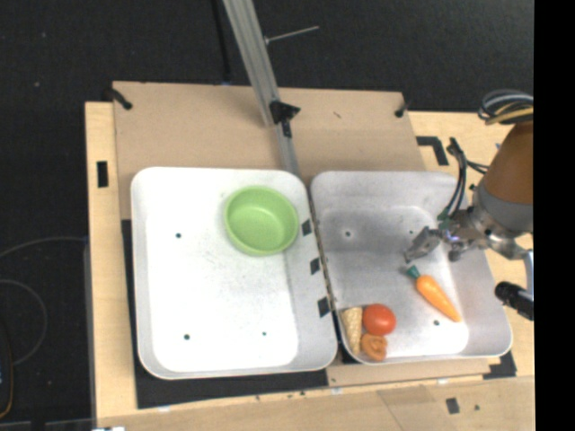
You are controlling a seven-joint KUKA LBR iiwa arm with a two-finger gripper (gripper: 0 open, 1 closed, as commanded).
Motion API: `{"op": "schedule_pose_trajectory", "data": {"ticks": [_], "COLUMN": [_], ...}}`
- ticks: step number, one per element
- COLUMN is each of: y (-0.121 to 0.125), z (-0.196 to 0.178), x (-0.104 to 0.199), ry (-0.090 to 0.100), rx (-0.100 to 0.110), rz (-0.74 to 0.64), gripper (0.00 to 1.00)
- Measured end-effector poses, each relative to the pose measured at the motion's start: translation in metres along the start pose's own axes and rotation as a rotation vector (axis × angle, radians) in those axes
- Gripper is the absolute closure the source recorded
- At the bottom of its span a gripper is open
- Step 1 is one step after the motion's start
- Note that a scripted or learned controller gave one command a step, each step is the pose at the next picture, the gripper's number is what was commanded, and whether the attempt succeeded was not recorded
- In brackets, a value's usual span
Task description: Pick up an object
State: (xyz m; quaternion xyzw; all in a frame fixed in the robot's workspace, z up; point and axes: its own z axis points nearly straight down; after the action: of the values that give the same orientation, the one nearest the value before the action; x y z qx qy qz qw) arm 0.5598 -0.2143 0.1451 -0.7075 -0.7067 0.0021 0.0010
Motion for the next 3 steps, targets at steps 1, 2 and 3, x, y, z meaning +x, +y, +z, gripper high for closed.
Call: {"op": "schedule_pose_trajectory", "data": {"ticks": [1, 2, 3], "y": [0.000, 0.001, 0.012], "z": [0.046, 0.033, -0.026], "x": [-0.001, -0.002, -0.006], "ry": [-0.001, -0.002, -0.002], "rx": [-0.004, -0.010, -0.012], "rz": [0.001, 0.004, -0.004], "gripper": [0.00, 1.00, 1.00]}}
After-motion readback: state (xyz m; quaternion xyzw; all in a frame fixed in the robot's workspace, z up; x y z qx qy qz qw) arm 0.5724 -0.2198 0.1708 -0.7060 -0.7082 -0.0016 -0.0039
